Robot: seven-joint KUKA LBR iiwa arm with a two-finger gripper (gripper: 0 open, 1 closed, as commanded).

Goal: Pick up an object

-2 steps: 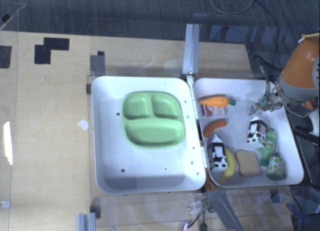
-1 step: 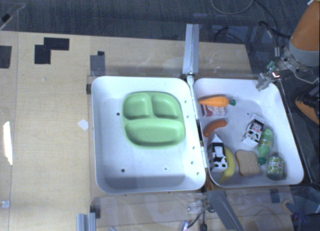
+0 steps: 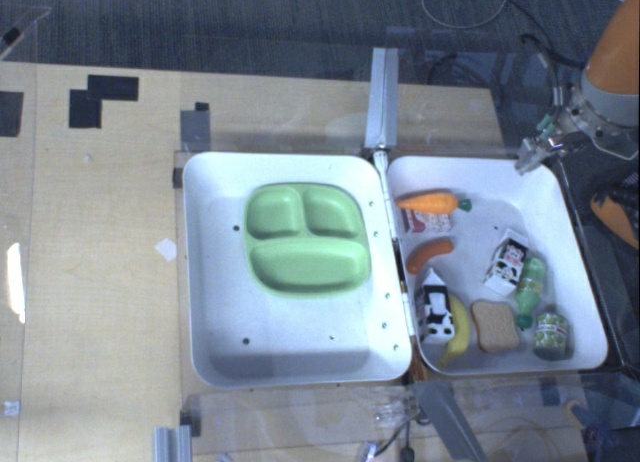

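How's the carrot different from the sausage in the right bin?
The carrot is orange with a green end; the sausage is reddish-brown all over. The carrot lies nearly level, farther back; the sausage slants below it. The carrot looks longer. Both lie apart from the gripper.

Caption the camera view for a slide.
Claw above right bin's far corner; toy food inside, green tray in left bin.
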